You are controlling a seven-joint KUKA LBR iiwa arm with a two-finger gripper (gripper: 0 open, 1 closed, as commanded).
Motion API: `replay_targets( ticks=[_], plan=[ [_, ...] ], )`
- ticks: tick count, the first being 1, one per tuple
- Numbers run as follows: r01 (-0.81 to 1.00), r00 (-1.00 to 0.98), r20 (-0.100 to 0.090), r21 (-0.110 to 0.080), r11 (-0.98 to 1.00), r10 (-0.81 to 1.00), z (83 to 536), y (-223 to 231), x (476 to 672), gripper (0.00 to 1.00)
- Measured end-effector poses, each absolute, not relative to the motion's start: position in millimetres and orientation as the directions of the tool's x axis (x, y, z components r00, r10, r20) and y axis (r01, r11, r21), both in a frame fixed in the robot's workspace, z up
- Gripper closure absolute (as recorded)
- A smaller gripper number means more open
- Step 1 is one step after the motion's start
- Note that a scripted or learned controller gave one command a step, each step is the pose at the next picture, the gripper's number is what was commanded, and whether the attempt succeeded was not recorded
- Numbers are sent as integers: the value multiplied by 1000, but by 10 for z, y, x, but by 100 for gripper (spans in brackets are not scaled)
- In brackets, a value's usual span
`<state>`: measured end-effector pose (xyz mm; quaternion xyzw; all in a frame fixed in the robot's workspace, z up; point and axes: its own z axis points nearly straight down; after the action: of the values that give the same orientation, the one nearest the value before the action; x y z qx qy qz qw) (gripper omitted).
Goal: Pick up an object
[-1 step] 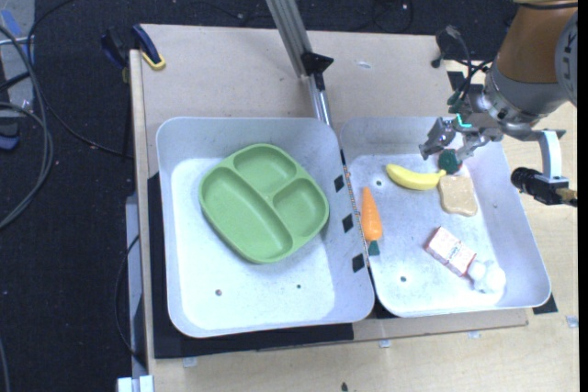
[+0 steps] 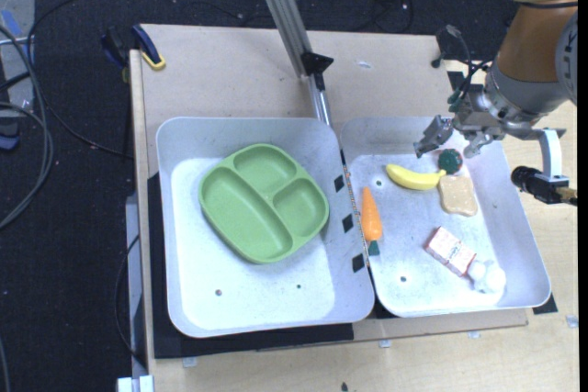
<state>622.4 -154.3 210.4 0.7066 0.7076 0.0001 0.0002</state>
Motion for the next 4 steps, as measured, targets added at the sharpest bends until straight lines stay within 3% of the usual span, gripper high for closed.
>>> replay_targets(
  ticks=[2, 3, 4],
  plan=[
    [1000, -1, -1, -2, 1, 1000, 1117, -1533, 6169, 0],
    [1000, 0, -1, -2, 0, 1000, 912, -1530, 6167, 0],
    [1000, 0, -2, 2, 0, 1000, 1032, -1533, 6179, 100]
  ],
)
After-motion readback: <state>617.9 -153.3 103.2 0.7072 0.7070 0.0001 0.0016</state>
